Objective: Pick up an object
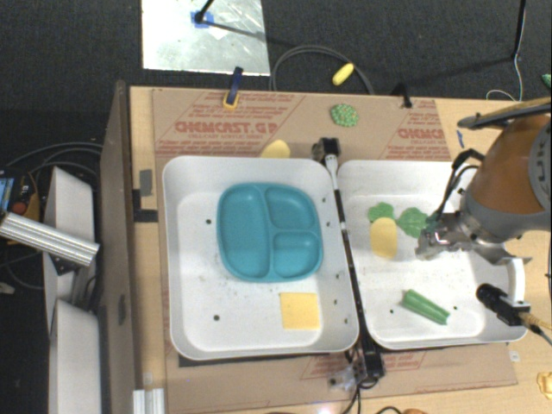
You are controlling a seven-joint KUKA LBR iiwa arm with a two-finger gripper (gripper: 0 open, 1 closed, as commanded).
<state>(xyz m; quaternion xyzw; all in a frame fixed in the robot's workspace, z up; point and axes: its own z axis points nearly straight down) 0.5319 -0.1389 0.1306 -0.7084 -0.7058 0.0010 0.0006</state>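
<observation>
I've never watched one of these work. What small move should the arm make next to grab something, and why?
Probably a short drop straight down. The gripper sits in the right bin, right beside the green leafy piece and the yellow piece, so something is already nearly under it.

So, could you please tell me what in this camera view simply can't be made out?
- Gripper: the wrist covers its tips, so open or shut is unreadable.
- Green leafy item: its right part lies under the gripper; contact is unclear.
- Arm: cut off by the right edge.
- Small green object on the cardboard: too small to identify.
</observation>
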